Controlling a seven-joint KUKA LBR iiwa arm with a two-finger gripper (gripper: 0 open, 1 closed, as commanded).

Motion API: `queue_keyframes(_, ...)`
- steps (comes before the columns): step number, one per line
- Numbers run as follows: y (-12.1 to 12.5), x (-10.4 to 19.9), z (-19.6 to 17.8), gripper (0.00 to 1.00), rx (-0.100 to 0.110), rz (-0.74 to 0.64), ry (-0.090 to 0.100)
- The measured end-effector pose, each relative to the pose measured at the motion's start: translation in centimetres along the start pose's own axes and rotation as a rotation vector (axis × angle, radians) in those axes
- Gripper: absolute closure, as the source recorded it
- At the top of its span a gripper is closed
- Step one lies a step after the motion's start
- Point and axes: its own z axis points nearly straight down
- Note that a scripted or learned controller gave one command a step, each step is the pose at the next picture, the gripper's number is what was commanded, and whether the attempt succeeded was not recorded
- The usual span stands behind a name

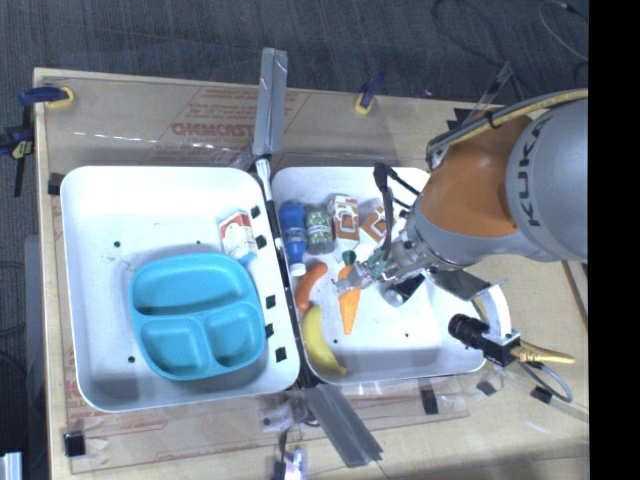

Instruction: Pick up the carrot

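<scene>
The carrot (348, 308) is a small orange cone that points toward the front of the right bin (440, 353); its green top sits near the gripper. My gripper (364, 268) reaches in from the right and is right at the carrot's top end, low over the bin floor. The arm's wrist hides part of this spot, and I cannot make out whether the carrot is held or lies on the floor.
Beside the carrot on the left are a red-orange sausage-like piece (310, 280) and a banana (318, 340). A blue bottle (292, 230), a green can (318, 226) and small cartons (346, 216) stand at the back. In the left bin are a blue divided tray (197, 313) and a carton (235, 236).
</scene>
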Motion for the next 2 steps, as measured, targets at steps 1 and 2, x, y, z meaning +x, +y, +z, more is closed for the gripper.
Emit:
queue_keyframes(1, -0.3, 4.3, -0.2, 1.0, 0.002, -0.127, 0.001)
queue_keyframes(2, -0.6, 3.0, -4.7, 1.0, -0.001, -0.117, -0.001)
